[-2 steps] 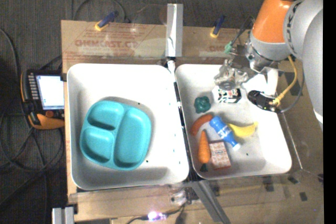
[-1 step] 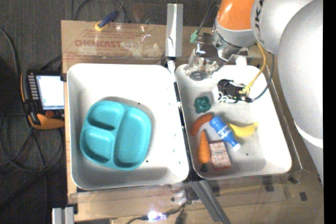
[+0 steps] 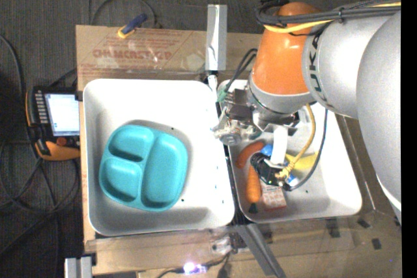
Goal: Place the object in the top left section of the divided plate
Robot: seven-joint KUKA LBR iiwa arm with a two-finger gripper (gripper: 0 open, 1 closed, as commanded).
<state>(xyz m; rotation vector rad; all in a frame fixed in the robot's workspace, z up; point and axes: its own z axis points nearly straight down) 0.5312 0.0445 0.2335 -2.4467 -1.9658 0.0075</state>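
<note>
A teal divided plate (image 3: 144,166) lies in the left white bin (image 3: 150,91), with two small sections on its left and one large section on its right. All its sections are bare. My gripper (image 3: 251,140) hangs over the left part of the right bin (image 3: 339,202), under the orange-banded wrist. Just below it lies an orange carrot-shaped object (image 3: 252,180), whose upper end runs under the gripper. I see nothing lifted clear of the bin.
A reddish-brown block (image 3: 274,200) lies at the right bin's front beside the carrot. Something blue (image 3: 264,157) and something yellow (image 3: 306,158) sit partly hidden under the wrist. A handheld pendant (image 3: 55,120) rests left of the bench. Cardboard (image 3: 140,52) lies behind the bins.
</note>
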